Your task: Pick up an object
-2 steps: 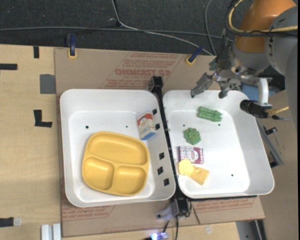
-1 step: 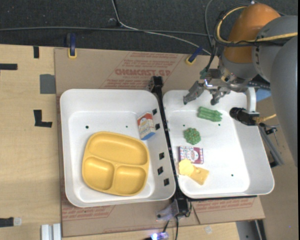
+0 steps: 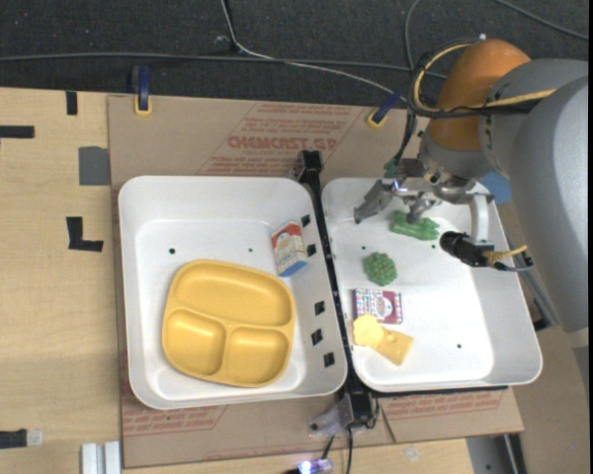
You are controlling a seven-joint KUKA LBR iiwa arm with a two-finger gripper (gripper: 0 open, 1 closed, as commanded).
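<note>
My gripper (image 3: 397, 205) hangs over the far part of the right bin (image 3: 474, 363), its fingers spread open and nothing between them. A flat green piece (image 3: 416, 229) lies on the bin floor just in front of the right finger. Nearer the middle sits a round, bumpy green object (image 3: 380, 267). In front of that lie a small pink and purple box (image 3: 379, 304) and a yellow cheese-like wedge (image 3: 383, 343), touching each other.
The left bin (image 3: 138, 265) holds a yellow divided plate (image 3: 229, 321) and a small red, white and blue carton (image 3: 290, 249) near the shared wall. The grey arm with its orange band (image 3: 479, 77) covers the right bin's far right corner.
</note>
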